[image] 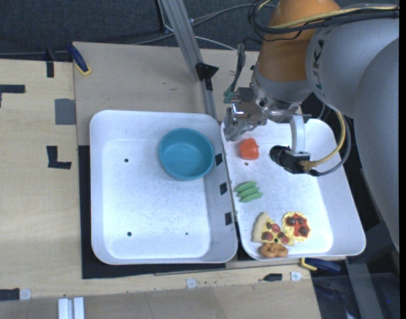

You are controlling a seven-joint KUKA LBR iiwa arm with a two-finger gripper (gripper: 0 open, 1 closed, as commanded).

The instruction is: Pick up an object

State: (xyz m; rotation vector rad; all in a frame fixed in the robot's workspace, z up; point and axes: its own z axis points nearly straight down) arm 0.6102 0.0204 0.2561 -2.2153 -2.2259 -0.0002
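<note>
My gripper hangs over the far left part of the right bin, just above and to the left of a small red-orange object. Nothing shows between it and that object. A green pea pod lies near the bin's middle left. A pizza slice and a second pizza-like piece rest near the front edge. A blue bowl sits upright in the far right part of the left bin.
A slanted metal pole rises behind the bins, close to the gripper. A black cable loop hangs from the wrist over the right bin. The bins' shared wall runs between bowl and pea pod.
</note>
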